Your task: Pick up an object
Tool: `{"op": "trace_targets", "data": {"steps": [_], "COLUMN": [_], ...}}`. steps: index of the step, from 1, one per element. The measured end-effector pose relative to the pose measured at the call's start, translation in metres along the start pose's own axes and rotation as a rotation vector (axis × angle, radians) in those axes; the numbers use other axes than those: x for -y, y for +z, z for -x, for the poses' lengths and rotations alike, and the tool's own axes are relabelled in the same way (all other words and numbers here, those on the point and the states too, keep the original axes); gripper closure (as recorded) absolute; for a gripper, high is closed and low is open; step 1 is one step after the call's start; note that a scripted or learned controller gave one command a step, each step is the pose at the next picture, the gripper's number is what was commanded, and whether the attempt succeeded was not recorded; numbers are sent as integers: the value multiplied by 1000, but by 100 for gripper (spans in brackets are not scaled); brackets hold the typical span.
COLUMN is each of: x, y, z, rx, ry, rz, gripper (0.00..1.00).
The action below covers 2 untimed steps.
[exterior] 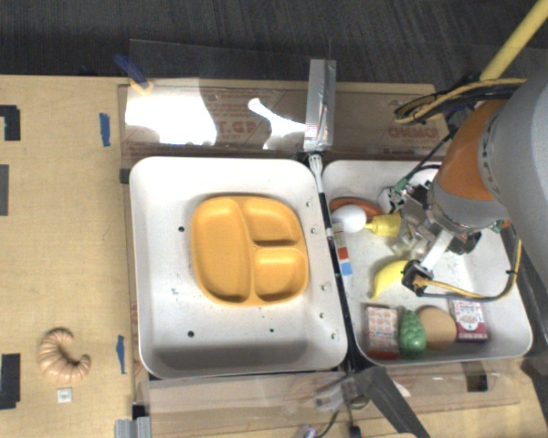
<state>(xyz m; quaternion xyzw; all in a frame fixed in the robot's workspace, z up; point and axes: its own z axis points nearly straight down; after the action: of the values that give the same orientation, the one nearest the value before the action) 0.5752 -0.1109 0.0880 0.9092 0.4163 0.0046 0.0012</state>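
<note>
— Where is your gripper (420, 245)?
— Over the right bin (477, 263), just beside the banana (388, 276).
— Spread or pinching?
— You cannot tell from this view.
— What could you pick?
— The banana, a white ball (350, 218) by the divider, and 4 things along the lower wall: patterned box (381, 328), green piece (412, 333), brown ball (437, 325), pink box (468, 319).
— The left bin (164, 199)?
— 1 yellow divided plate (249, 247).
</note>
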Motion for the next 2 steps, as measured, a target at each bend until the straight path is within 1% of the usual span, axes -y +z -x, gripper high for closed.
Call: {"op": "trace_targets", "data": {"steps": [1, 2], "x": [-45, -40], "y": [5, 6], "z": [-21, -25], "rx": [47, 55], "ry": [31, 98], "rz": [-90, -76], "gripper": [100, 100]}}
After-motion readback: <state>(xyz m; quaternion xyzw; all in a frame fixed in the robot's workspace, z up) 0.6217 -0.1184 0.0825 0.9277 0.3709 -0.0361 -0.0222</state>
